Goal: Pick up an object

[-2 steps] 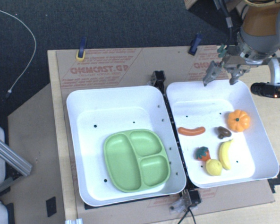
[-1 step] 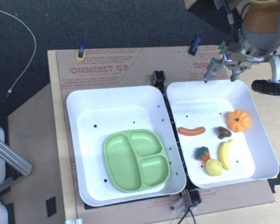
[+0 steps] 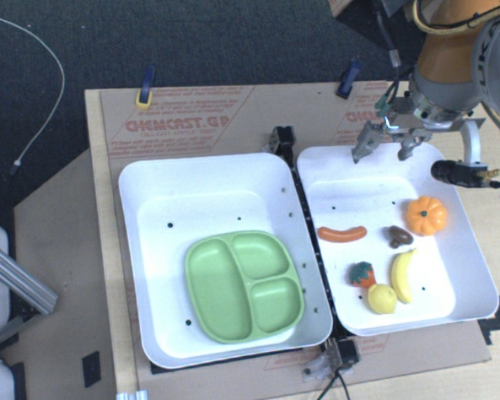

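On the worktop [image 3: 115, 203], the left bin [image 3: 149, 209] holds a green divided plate [image 3: 243, 285]. The right bin [image 3: 350, 180] holds a banana [image 3: 403, 276], a small orange pumpkin [image 3: 426, 215], a sausage [image 3: 342, 233], a lemon [image 3: 382, 298], a strawberry-like piece [image 3: 361, 273] and a brown lump [image 3: 399, 236]. The gripper [image 3: 388, 147] hangs over that bin's far edge, jaws spread, nothing between them.
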